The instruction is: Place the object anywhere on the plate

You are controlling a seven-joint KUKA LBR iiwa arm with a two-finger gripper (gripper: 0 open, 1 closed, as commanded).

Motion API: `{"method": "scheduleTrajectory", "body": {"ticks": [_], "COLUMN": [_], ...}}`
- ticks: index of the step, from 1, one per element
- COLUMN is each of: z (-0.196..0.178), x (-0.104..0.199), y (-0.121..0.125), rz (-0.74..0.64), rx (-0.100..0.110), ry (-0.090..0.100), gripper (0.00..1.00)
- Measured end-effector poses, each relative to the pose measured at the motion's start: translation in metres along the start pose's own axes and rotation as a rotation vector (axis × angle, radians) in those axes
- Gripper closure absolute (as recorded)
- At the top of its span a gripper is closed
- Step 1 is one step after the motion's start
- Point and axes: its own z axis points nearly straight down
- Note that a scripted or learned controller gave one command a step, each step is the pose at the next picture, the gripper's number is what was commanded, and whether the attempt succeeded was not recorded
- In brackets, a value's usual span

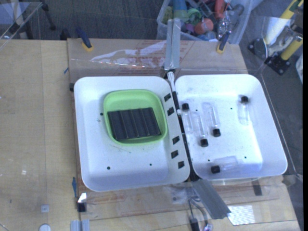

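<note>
1. While five clear vials with black caps lie in the right bin, none touches the green plate. One vial lies apart near the far corner, three lie close together by the divider, and one lies at the near edge.
2. The plate sits in the left bin and carries a dark ribbed block.
3. The hand's grip cannot be told.
4. Both bins rest on the wooden worktop. Beyond it stands a clear tub of coloured toys.

Clear tub of colourful toys beyond bins; yellow clamp on bench.
</note>
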Motion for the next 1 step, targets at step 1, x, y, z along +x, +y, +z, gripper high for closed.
{"method": "scheduleTrajectory", "body": {"ticks": [1], "z": [0.0005], "x": [0.0009], "y": [-0.0003], "rz": [-0.001], "rx": [0.001], "ry": [0.0], "gripper": [0.0]}}
